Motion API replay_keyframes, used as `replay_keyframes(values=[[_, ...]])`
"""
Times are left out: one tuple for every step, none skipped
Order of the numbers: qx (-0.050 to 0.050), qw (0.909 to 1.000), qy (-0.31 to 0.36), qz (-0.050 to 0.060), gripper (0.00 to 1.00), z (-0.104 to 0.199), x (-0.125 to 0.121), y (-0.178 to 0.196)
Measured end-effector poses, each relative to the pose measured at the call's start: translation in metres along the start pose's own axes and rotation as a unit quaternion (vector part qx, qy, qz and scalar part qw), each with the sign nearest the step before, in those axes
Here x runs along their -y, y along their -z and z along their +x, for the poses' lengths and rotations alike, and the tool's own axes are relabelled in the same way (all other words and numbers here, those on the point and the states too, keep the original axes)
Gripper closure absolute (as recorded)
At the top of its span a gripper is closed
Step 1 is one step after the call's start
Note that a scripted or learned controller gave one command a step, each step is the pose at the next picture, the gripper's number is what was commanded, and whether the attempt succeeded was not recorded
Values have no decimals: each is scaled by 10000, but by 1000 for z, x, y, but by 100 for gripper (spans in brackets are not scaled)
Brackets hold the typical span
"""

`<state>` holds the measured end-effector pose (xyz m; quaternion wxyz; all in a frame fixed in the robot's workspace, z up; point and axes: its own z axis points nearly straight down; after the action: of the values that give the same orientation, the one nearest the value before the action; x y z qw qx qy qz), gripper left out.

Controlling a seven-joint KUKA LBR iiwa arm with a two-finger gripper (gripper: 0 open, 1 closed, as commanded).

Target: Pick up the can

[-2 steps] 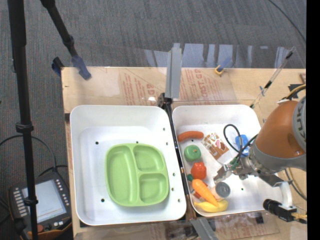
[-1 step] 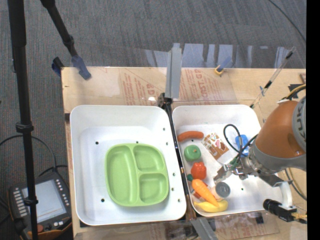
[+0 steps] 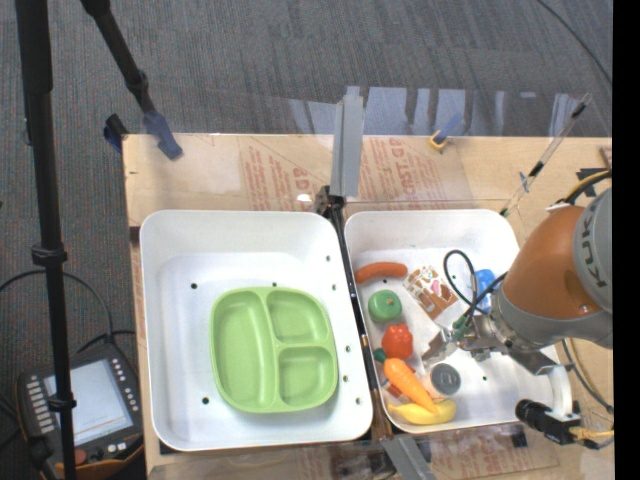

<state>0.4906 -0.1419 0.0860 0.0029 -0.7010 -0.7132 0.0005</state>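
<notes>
The can [image 3: 445, 378] stands upright near the right bin's [image 3: 420, 223] front edge, beside the carrot [image 3: 408, 383]; the gripper [image 3: 450, 345] hangs just above it, presumably aligning, though jaw opening cannot be determined.

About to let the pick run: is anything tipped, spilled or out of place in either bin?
Nothing stands out. The can stands upright in the right bin, top facing up, next to the carrot and banana. The tool hovers just above it. The green divided plate lies flat in the left bin.
</notes>
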Motion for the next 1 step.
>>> replay_keyframes(values=[[-13, 10000, -19, 17, 100, -1, 1, 8]])
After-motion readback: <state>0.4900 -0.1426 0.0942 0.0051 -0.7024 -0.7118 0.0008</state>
